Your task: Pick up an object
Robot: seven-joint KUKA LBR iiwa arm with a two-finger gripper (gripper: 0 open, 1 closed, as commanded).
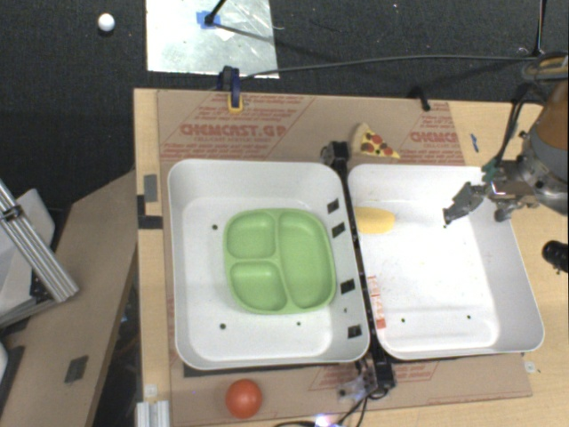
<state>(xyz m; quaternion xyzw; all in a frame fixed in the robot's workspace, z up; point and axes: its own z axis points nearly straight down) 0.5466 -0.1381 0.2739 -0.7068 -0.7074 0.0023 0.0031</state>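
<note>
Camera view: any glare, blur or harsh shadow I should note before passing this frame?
Camera view: lighting is even and soft, with faint shadows inside the bins' walls; the foil sheet at top glares bright; the right bin looks near washed out; the tool is slightly soft and dark, its details hard to read; the green tray and yellow piece are clear.

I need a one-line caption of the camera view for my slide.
Gripper hovers over the right bin near a yellow object; green tray lies in the left bin.

Even, bright overhead light; glare on the foil sheet (212,25); soft shadows; slightly grainy overall.
</note>
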